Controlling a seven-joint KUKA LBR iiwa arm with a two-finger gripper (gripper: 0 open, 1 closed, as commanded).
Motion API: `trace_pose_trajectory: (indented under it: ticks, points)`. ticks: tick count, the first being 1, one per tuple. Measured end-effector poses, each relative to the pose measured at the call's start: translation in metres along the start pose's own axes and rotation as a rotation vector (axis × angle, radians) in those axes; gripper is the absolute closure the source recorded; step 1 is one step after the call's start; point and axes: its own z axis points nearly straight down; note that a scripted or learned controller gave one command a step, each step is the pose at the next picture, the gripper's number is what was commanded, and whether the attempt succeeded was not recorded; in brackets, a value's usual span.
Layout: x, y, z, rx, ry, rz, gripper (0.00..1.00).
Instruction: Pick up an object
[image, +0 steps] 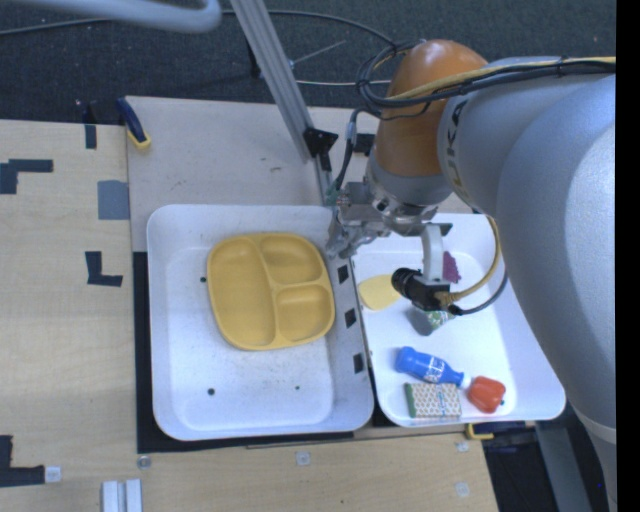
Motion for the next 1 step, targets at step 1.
trace_pose_trajectory:
  ticks: [1]
  points:
    - [0.0487,0.0086,0.0046,0.001,0.000,0.000,1.00]
